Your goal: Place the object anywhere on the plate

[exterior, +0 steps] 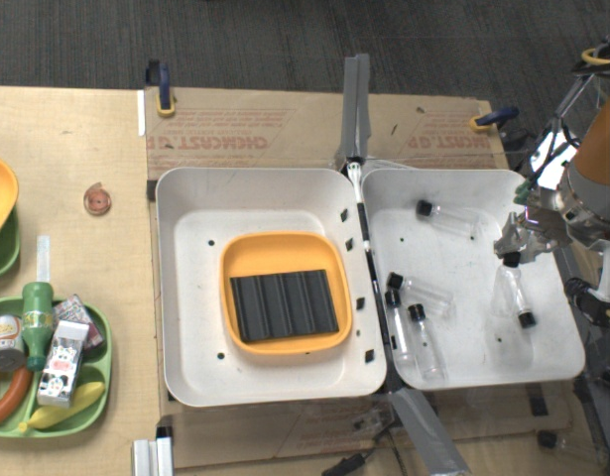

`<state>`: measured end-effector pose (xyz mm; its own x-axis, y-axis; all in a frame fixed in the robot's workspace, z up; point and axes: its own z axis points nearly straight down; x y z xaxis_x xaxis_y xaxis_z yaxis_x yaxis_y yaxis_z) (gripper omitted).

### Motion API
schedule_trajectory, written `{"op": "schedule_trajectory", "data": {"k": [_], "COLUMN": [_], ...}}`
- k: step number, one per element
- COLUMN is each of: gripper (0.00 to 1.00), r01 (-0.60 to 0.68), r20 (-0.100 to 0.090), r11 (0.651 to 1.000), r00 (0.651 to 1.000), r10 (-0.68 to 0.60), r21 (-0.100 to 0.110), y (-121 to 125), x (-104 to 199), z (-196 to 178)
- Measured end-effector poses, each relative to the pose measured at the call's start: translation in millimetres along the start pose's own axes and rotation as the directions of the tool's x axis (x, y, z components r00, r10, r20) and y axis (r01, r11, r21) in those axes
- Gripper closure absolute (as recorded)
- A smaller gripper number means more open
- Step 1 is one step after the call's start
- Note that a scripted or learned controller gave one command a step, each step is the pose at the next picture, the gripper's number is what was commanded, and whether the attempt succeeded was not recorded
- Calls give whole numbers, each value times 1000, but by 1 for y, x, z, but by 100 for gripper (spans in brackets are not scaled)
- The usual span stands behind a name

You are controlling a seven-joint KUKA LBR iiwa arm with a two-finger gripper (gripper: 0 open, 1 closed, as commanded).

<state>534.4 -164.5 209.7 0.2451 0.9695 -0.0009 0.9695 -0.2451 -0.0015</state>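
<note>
Bins sit side by side on the bench, both shallow and white. The left bin (185, 266) has an orange plate (285, 249) in the middle of it, and a dark ribbed block (284, 303) lies flat on that plate, covering most of its center.

The right bin (463, 360) holds the small stuff: four clear tubes with black caps. One tube (441, 215) lies near the back, two more (414, 291) (422, 337) sit close together by the left wall toward the front, and a fourth tube (515, 297) lies near the right side, cap end toward the front.

The gripper (511, 256) is over the right edge of the right bin, just above that fourth tube, with the arm (587, 162) coming in from the right. Honestly can't tell how its jaws stand or whether it has anything; it's too small and cluttered there.

Off to the left, a green tray (91, 390) of toy food sits on the wooden table (66, 147).
</note>
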Motion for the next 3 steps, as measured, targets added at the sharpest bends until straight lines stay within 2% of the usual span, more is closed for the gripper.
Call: {"op": "schedule_trajectory", "data": {"k": [1, 2, 3], "gripper": [100, 100, 100], "r01": [247, 481, 706], "r20": [2, 3, 5], "r11": [969, 877, 708], "r00": [969, 877, 708], "r10": [-247, -481, -706], "r21": [-1, -3, -3], "y": [83, 122, 133], "x": [-2, 28, -17], "z": [-6, -38, -74]}}
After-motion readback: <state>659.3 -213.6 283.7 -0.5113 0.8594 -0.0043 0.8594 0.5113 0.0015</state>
